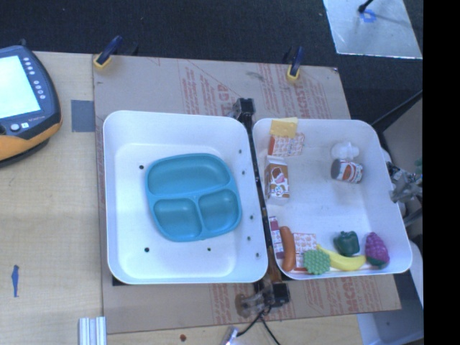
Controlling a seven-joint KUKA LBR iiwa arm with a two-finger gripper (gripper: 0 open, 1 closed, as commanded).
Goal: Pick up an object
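Your left bin [115,192] holds a blue divided plate [192,196]. Your right bin [374,192] holds snack packets [277,180], a small can [347,170], a hot dog [287,248], broccoli [316,261], a banana [345,262], a green pepper [346,242] and grapes [376,249]. The pincer [402,185] sits at that bin's right rim; you cannot tell its state.

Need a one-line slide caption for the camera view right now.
Blue divided plate in the left bin; toy foods including a banana and grapes in the right bin.
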